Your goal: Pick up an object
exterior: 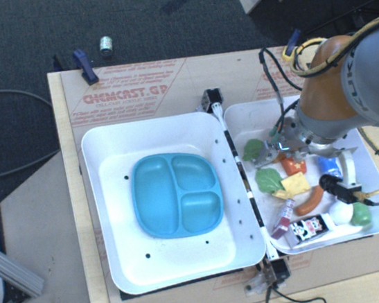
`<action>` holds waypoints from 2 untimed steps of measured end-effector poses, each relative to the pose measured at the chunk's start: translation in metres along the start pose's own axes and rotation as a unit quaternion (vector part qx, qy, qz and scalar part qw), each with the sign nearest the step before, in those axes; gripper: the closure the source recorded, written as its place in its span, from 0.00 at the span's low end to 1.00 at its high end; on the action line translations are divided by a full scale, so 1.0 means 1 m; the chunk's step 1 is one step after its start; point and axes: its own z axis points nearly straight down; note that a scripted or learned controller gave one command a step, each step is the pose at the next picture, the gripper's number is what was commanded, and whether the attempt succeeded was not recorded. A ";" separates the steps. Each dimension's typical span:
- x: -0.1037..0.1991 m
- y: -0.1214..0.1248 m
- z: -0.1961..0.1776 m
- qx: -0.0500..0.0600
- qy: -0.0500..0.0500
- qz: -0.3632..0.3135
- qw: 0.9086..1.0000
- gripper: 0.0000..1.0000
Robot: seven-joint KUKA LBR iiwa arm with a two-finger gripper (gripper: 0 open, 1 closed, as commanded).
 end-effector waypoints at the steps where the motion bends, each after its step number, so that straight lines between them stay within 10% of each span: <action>1: -0.002 0.001 -0.011 -0.002 -0.002 0.001 1.000 1.00; 2: -0.002 0.001 -0.010 -0.002 -0.002 0.001 1.000 0.00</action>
